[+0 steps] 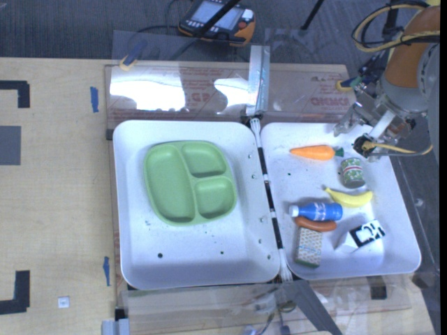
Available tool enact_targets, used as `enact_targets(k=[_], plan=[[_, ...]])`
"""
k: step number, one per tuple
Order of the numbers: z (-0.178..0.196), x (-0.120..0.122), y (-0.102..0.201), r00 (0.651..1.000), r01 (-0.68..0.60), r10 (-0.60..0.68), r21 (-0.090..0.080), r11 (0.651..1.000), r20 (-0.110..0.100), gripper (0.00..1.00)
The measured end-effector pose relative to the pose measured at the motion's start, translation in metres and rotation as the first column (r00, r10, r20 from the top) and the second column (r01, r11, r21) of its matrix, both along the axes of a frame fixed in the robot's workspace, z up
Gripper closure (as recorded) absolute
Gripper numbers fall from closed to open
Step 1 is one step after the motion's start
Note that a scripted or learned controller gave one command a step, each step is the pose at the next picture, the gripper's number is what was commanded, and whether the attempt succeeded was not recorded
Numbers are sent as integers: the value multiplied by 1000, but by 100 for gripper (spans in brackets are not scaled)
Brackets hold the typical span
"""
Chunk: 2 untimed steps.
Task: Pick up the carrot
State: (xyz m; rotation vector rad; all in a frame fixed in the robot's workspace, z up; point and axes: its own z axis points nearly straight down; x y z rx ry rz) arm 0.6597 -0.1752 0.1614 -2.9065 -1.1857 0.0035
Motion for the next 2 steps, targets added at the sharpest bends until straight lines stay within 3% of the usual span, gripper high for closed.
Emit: enact_targets(k=[1,2], plan=[[-36,-47,28,985,-172,172,-7,985,18,0],[-38,-2,-1,935,-354,354,-4,935,5,0]])
